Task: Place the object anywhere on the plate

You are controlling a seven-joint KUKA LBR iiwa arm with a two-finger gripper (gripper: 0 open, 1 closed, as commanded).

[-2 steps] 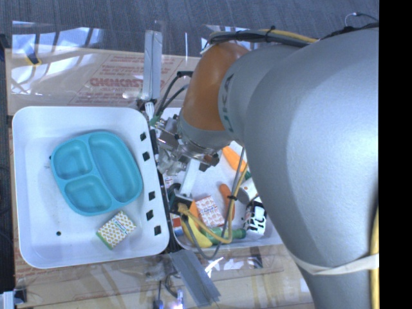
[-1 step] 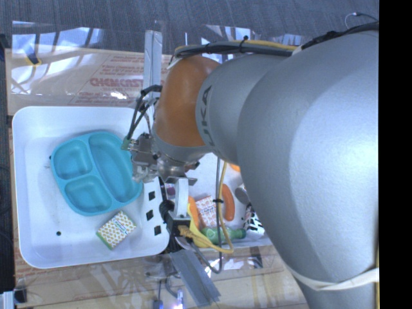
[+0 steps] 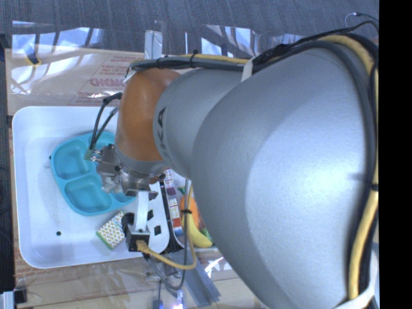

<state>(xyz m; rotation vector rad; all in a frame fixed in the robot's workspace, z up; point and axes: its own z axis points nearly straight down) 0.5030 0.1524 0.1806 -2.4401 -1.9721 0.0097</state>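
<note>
Claw (image 3: pixel 108 172) hovers at the blue plate's (image 3: pixel 76 172) right rim, whether clenched or released I cannot tell; the likely object, a green-yellow block (image 3: pixel 111 232), lies just beside the plate, so any release should be centred over a compartment.

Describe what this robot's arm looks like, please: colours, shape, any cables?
The arm is thick, rounded and smooth grey, with an orange band near its wrist. Past the band sits a silvery metal collar. Yellow and black cables run along its outside.
</note>
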